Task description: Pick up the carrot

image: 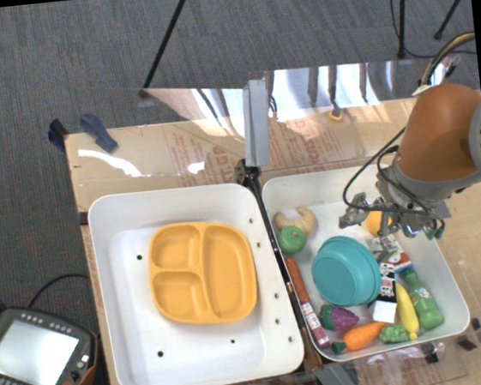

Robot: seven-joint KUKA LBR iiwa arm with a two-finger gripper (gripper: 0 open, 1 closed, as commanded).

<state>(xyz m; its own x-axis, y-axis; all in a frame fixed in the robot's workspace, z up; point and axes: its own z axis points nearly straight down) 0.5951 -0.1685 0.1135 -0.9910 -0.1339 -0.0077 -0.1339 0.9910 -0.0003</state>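
The carrot (365, 334), orange with a small green top, lies along the front wall of the right bin (450, 269), between purple grapes (342, 315) and a green leafy piece (395, 333). My gripper (390, 238) hangs over the right bin's back right part, beside the teal bowl (345, 270) and well behind the carrot. The wrist, with its orange band (437, 133), hides much of the gripper. Nothing can be seen held in it.
The right bin is crowded: green apple (292, 239), tan root (299, 218), red stick (303, 298), yellow banana (406, 308), green bottle (421, 300), white block (383, 312), orange fruit (372, 221). A yellow divided plate (203, 272) lies in the left bin (122, 330).
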